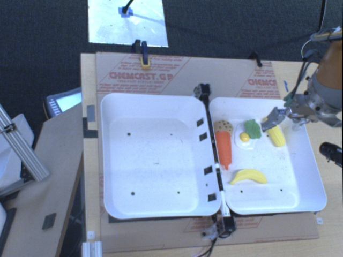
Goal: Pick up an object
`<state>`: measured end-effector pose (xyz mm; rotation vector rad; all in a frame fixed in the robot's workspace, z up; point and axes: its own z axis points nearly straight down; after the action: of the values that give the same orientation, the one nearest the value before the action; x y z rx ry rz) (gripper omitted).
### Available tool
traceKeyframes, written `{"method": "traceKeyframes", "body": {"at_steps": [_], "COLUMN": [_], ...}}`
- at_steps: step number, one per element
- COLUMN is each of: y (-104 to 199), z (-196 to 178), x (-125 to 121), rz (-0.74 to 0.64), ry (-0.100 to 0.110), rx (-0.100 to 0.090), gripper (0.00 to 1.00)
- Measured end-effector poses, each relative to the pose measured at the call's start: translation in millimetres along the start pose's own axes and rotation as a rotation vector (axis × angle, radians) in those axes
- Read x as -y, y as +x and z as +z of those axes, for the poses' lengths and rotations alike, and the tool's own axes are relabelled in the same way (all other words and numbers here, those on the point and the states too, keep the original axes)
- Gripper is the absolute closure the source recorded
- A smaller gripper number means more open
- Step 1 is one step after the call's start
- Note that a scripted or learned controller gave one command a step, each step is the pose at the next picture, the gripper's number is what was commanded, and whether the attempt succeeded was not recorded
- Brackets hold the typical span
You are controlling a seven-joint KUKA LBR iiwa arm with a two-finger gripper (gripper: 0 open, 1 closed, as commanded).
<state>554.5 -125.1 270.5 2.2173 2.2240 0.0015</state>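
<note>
The right bin (313,194) holds several toy foods. An orange carrot (223,149) lies along its left wall, with a brown cookie (223,126) at its top end. A fried egg (245,138) and a green leafy piece (252,128) sit near the middle. A banana (248,176) lies toward the front. A short yellow piece (277,137) lies at the right. My gripper (272,120) reaches in from the right, just above the yellow piece's upper end and right of the green piece.
The left bin (107,143) stands beside the right one, with a black-clipped divider (206,143) between them. Both rest on a cardboard sheet (177,71). A grey panel (127,15) lies behind the bench, and a metal rail (21,149) stands at the left.
</note>
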Motion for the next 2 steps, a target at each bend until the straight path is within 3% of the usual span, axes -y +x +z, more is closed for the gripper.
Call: {"method": "traceKeyframes", "body": {"at_steps": [1, 2], "y": [99, 140], "z": [-91, -20], "x": [40, 14], "rz": [-0.008, -0.005], "ry": [-0.005, 0.004], "rx": [-0.001, -0.001], "gripper": [0.0, 0.0]}}
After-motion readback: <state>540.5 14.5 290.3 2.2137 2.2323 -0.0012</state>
